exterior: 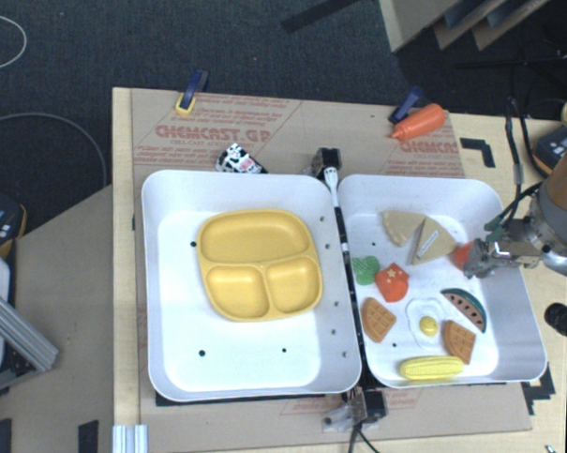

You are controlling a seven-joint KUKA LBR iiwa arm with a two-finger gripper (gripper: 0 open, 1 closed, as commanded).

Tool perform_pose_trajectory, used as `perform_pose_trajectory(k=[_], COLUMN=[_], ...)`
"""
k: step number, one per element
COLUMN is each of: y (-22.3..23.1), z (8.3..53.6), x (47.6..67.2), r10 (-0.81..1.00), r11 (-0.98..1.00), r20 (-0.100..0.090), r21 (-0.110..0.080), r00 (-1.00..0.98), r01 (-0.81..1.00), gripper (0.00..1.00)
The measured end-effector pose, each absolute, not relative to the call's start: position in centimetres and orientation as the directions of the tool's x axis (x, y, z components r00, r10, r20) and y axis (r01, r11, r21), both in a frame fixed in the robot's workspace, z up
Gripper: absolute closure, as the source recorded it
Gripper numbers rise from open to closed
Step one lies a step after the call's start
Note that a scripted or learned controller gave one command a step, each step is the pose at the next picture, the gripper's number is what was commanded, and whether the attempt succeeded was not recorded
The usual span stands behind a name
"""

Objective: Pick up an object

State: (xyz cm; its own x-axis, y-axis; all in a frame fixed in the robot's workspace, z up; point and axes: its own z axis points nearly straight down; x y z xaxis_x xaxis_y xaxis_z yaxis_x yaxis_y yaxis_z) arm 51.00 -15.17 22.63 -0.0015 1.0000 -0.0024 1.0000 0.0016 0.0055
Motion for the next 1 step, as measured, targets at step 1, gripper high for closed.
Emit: perform_pose_trajectory(k=[1], y=[-10.41], z=[21.60], x=[52.99], r10=[1.000], r11=[0.005], r20=[0.000], r21=[0.003], r00=[-0.005], r01=[1.000], gripper=[1.00])
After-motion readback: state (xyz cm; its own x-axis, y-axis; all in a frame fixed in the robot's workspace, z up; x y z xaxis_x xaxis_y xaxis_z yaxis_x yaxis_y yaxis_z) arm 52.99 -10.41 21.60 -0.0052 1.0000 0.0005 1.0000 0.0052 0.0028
